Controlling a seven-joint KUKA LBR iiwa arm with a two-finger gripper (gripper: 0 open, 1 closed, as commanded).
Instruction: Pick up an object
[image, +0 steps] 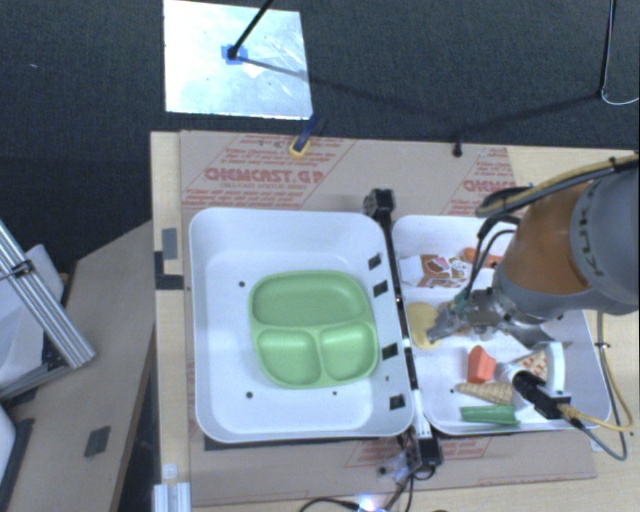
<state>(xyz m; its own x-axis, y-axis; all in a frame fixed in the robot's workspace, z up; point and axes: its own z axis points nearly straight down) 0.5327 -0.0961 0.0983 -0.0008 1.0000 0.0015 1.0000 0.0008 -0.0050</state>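
My gripper (452, 320) is low in the right bin (590, 395), near its left side, with the grey and orange arm (560, 250) above it. Its tip is at a yellowish toy (421, 326) by the bin's left wall; whether it touches the toy is unclear. A red-orange piece (481, 363) lies just below the gripper. Near the front are a tan cone (486, 392) and a green stick-shaped toy (490, 414). A pizza-slice toy (536, 361) lies to the right, and a red and white printed piece (441, 268) lies at the back.
The left bin (215, 300) holds a green divided plate (311, 328). A black divider (392, 300) with clips runs between the bins. Yellow and black cables (575, 420) trail off the arm at the right bin's front corner.
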